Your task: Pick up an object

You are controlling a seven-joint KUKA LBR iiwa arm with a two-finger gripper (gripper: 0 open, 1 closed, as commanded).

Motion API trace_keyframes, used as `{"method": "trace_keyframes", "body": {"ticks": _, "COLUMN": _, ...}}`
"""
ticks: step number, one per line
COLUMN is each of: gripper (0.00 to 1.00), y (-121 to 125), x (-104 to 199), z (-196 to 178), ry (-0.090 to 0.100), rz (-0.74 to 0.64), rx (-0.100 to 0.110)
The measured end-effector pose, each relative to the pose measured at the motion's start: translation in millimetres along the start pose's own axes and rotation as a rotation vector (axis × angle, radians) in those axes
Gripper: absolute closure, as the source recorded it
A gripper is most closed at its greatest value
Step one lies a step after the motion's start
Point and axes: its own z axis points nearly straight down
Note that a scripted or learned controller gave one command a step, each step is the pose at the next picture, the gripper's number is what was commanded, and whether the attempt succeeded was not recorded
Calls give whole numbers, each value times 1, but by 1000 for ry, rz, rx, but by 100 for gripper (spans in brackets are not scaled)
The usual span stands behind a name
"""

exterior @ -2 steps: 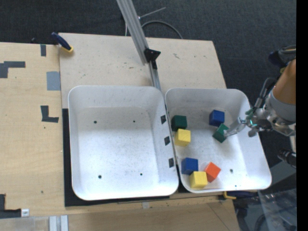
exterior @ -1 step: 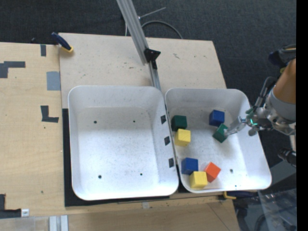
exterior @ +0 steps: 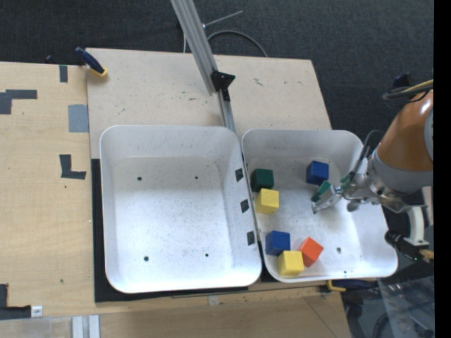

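Note:
The right bin point(exterior: 366, 255) holds several small blocks: a dark green cube point(exterior: 262, 179), a yellow cube point(exterior: 268, 201), a blue cube point(exterior: 317, 172), another blue cube point(exterior: 277, 242), a second yellow cube point(exterior: 290, 262) and an orange-red block point(exterior: 311, 250). My gripper point(exterior: 323, 197) reaches in from the right and hangs over the middle of this bin, just below the upper blue cube. A small green piece shows at its tip. None of the cubes sits between its fingers.
The left bin point(exterior: 113, 146) lies beside the right one, divided by a shared rim point(exterior: 246, 196). A slanted metal bar point(exterior: 194, 30) crosses the bench behind the bins. A blue and yellow clamp point(exterior: 91, 60) sits at the bench's far left corner.

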Motion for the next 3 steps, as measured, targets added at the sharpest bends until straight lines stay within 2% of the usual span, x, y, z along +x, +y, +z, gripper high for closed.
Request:
{"method": "trace_keyframes", "body": {"ticks": 1, "gripper": 0, "y": 0, "x": 1, "z": 46, "ry": -2, "rz": 0, "rx": -5}}
{"method": "trace_keyframes", "body": {"ticks": 2, "gripper": 100, "y": 0, "x": 1, "z": 34, "ry": -1, "rz": 0, "rx": -4}}
{"method": "trace_keyframes", "body": {"ticks": 3, "gripper": 100, "y": -10, "x": 0, "z": -19, "ry": -3, "rz": 1, "rx": -10}}
